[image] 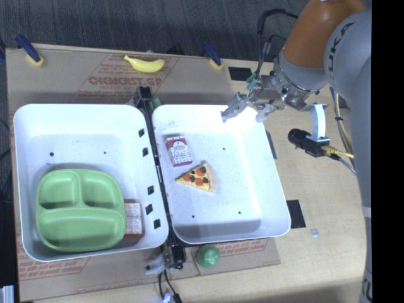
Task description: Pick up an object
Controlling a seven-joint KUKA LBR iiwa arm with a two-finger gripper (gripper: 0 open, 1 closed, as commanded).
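In the right bin (265, 169) lie a red packet (178, 150) and a toy pizza slice (197, 177), near its left side. My gripper (247, 110) hangs above that bin's far right corner, well apart from both. Its two fingers are spread open with nothing between them. The left bin (38, 125) holds a green divided tray (79, 208) with a small brown box (132, 217) against the tray's right edge.
A yellow toy banana (144, 62) lies on the cardboard behind the bins. A green ball (207, 255) sits on the cardboard in front of the right bin. Blue clamps (29, 49) (213, 53) grip the cardboard's far edge.
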